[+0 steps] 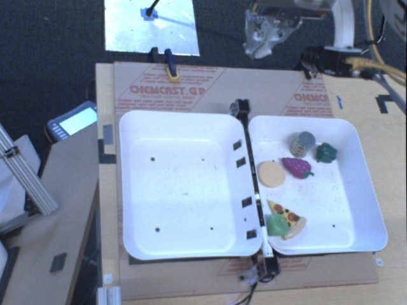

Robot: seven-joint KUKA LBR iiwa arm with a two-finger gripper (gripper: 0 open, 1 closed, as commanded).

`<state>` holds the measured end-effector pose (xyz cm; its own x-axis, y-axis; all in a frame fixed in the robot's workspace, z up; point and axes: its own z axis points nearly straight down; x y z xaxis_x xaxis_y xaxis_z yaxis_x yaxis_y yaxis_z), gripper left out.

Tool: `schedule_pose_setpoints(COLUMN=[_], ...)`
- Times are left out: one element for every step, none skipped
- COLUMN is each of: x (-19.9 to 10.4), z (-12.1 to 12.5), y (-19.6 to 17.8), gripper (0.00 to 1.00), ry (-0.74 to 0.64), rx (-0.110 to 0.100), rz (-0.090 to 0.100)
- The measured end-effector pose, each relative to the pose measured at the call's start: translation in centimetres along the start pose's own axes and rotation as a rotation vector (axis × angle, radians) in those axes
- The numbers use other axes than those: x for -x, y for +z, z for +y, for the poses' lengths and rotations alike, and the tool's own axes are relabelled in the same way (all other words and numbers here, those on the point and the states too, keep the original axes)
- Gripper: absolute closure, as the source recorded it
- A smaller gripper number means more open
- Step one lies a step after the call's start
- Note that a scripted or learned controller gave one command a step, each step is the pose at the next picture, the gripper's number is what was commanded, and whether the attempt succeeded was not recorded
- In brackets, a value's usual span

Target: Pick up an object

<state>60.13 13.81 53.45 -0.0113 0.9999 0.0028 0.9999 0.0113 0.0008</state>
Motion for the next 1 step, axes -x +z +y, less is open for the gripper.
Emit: schedule_pose_setpoints(x=[-6.03], z=[0.28], y=[1.26], gripper=[1.0], ry=[0.001], rx=[0.0], rz=[-0.001])
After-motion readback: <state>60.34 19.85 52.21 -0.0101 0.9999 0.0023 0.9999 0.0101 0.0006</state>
